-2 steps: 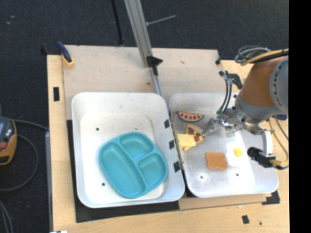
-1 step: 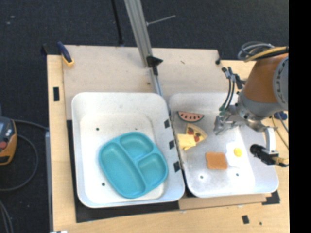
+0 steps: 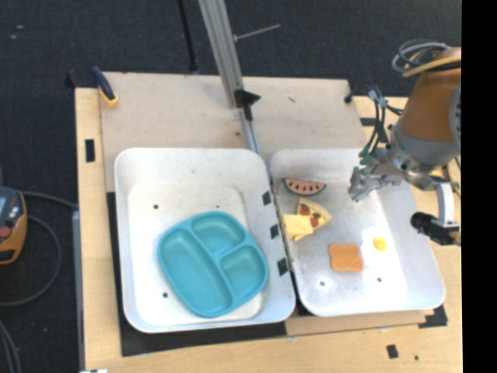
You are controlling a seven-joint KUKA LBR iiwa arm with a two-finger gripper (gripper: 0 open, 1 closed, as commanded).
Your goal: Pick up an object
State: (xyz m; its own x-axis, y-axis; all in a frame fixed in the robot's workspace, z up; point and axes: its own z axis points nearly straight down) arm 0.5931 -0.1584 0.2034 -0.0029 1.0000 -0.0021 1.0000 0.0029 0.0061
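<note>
Nearest you, the left bin [image 3: 136, 177] holds a blue divided plate [image 3: 213, 263] lying flat on its floor. In the right bin [image 3: 419, 286], an orange square of toy food [image 3: 345, 257] sits toward the front, with a small yellow piece [image 3: 379, 244] just beside it on the right. Further back you see a pizza slice [image 3: 304, 220] near the bin's left wall, then a watermelon slice [image 3: 304, 186] behind it. At the back right, the gripper [image 3: 363, 183] hangs over the bin, apart from the food; you cannot tell its state. A metal post [image 3: 221, 45] stands beyond the bins.
</note>
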